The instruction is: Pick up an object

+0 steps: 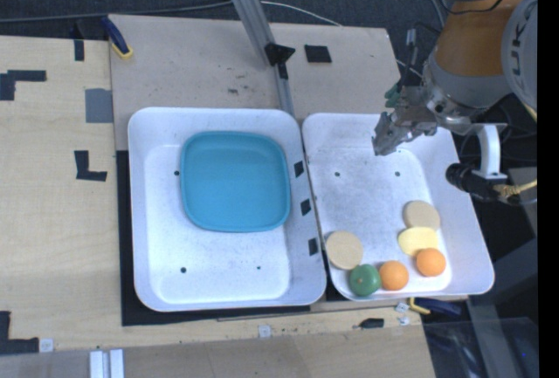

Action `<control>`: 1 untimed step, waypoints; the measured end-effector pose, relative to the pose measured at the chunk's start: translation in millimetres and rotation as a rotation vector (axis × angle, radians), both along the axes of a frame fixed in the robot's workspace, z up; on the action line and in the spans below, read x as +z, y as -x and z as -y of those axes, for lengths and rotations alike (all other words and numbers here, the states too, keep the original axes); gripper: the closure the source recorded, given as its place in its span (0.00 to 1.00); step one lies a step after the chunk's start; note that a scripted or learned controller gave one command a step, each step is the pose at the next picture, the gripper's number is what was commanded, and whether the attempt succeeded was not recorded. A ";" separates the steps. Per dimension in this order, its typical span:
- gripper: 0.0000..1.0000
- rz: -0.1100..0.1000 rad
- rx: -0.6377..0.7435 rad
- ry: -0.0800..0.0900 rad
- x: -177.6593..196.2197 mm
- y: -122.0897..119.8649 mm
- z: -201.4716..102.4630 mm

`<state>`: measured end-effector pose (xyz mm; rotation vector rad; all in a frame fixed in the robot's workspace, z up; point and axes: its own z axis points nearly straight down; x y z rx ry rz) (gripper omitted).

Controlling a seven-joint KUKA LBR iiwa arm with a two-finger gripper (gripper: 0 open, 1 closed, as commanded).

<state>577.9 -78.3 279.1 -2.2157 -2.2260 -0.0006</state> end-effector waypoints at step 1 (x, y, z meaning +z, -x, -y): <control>1.00 0.000 -0.001 0.001 -1.5 -18.4 -44.8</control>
